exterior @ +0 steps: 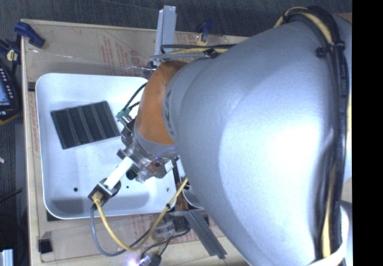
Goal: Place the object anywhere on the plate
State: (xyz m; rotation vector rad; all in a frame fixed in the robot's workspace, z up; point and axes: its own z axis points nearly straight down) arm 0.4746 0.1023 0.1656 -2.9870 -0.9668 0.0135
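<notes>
- Lying flat in the shallow white bin (66, 181) on the view's left is a dark grey ribbed rectangular slab (85, 124). It's the one loose thing on show, so I'm taking it as the object to be moved, and that's a judgement.
- It sits in the bin's upper-left part, ridges up and long side slightly slanted, with nothing on it and nothing touching it. Flat like that it offers only thin edges, which looks to me like an awkward pick.
- The claw (142, 166) is down over the same bin, off to the slab's lower right. It's near but apart, with bare white bin floor between the two, and it is not above the slab.
- Wide or narrow? I cannot tell, because the wrist hides the business end from this camera.
- Why so low? My guess is a pick attempt, but it's lined up off the slab, so closing here would likely catch nothing. A shift up and to the left looks called for.
- Above the claw comes the orange band (152, 109), then the bulky grey arm (269, 139) reaching in from the right and covering most of the second bin. Where the plate stands I cannot tell.
- Around it all runs the pale wooden tabletop (90, 43), with a blue clamp (29, 32) at its far-left corner.
- With the slab on the bin floor, the placing is not yet done. I'd call the task early.
</notes>
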